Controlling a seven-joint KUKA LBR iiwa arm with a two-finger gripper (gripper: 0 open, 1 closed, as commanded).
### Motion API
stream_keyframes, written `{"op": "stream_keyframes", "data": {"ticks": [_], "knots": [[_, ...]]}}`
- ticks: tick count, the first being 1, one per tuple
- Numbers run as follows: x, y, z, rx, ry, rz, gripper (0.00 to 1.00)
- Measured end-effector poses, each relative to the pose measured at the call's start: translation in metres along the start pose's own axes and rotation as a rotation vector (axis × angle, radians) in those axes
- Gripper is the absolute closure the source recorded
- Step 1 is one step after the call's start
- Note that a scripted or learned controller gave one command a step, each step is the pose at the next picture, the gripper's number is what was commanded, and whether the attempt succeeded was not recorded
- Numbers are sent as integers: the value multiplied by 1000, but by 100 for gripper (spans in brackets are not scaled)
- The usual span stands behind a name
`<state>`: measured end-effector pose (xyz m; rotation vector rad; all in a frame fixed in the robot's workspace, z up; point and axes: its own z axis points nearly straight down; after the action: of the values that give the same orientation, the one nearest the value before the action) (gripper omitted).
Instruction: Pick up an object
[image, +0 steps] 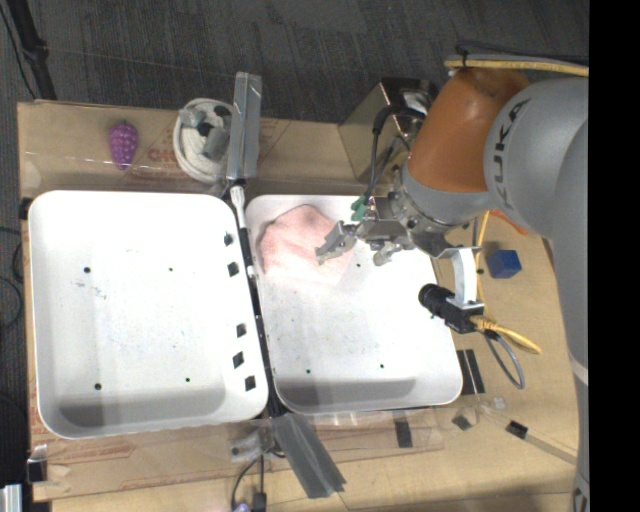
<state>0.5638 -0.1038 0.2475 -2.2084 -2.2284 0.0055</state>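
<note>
On the counter (70, 125), beyond the far left corner of the bins, lay a small purple knobbly thing (123, 143). Just right of it was a white coil (195, 150), beside an upright grey bar (245, 115).

The left bin (130, 300) was a shallow white tray with rounded corners, and a few dark specks dotted its floor. It touched the right bin (350, 340) along a seam marked with small black tabs.

The right bin held the pink thing (290, 240), which lay in its far left corner, close to the seam and the far wall. It looked soft and rumpled, like a cloth or a plush piece. It was pale pink with lighter folds and had no clear outline at its near edge.

The gripper (357, 252) hung over the right bin at the pink thing's right edge. Its fingers (331, 249) were spread apart. The left one overlapped the edge of the pink thing and the other stood over bare white floor, so nothing was clamped between them.

Further right, on the counter outside the bin, sat a small blue block (505, 263).
</note>
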Motion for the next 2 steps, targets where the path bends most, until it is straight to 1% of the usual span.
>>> {"op": "stream_keyframes", "data": {"ticks": [1,2], "knots": [[-5,62,-10,-2,0,16,0],[-48,92,101,-1,0,-80,0]]}}
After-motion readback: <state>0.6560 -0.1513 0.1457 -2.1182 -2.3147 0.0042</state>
